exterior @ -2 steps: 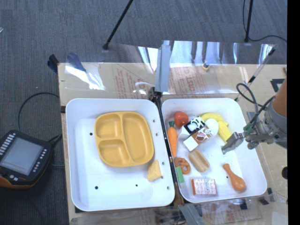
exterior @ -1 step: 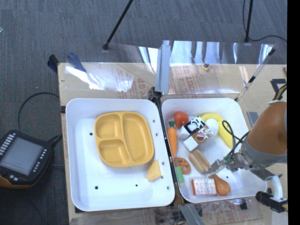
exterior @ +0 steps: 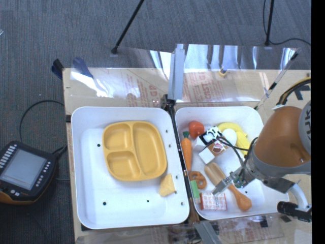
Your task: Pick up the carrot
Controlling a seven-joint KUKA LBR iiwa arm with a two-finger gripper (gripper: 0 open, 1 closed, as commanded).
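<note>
Starting at the left, the left bin (exterior: 86, 207) holds a yellow divided plate (exterior: 134, 150) with 3 compartments and a pale wedge of cheese (exterior: 167, 186) just off the plate's lower right corner. Across the divider, the carrot (exterior: 187, 153) lies in the right bin (exterior: 254, 113), hard against that bin's left wall, its long axis running nearly straight up and down the view, with the green top at the upper end beside a red tomato (exterior: 196, 127). Below it sit a pretzel (exterior: 196, 179) and a small packet (exterior: 213, 201); toward the middle there are a bread stick (exterior: 217, 173) and a yellow banana (exterior: 234, 132) further back. Further right, the gripper (exterior: 227, 184) hangs low over the bin's lower middle, so the carrot lies to its left and a little toward the back, with the pretzel and bread stick between. Whether its grasp is closed or released I cannot tell, and nothing visibly sits in it. The arm (exterior: 282, 142) reaches in from the right, orange band up, wrist angled down and leftward.
</note>
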